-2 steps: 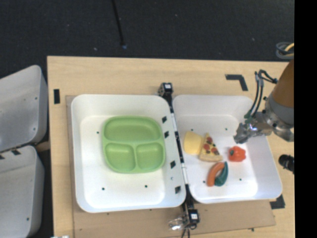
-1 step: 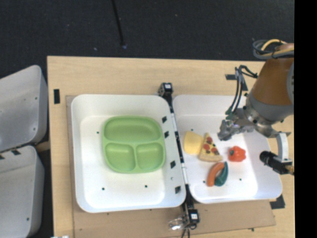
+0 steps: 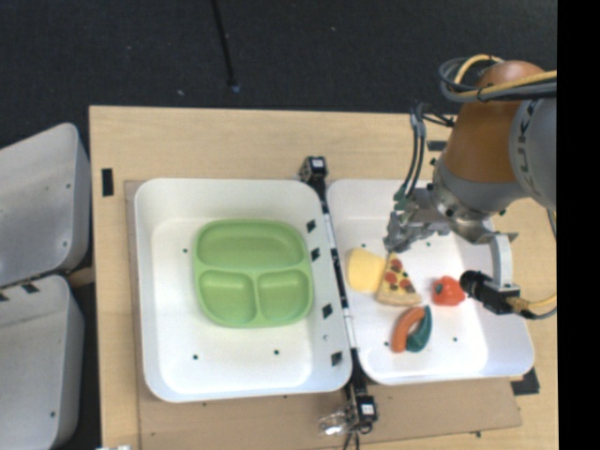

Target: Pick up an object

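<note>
Where any lettering blurs, gripper (image 3: 397, 239) perhaps just above pizza slice (image 3: 397, 284).

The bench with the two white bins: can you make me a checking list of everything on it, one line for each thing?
Surface: wooden bench bearing a left bin and a right bin, side by side.
Job's things: in the right bin lie a yellow cheese wedge, a pizza slice, a red pepper and an orange and green vegetable.
Clutter: a green divided plate sits in the left bin.
Grippers: the gripper hangs just above the cheese wedge and pizza slice, holding nothing that can be seen.
Cables: a yellow cable loops over the arm.
Surroundings: dark floor; white panels on the left.
</note>
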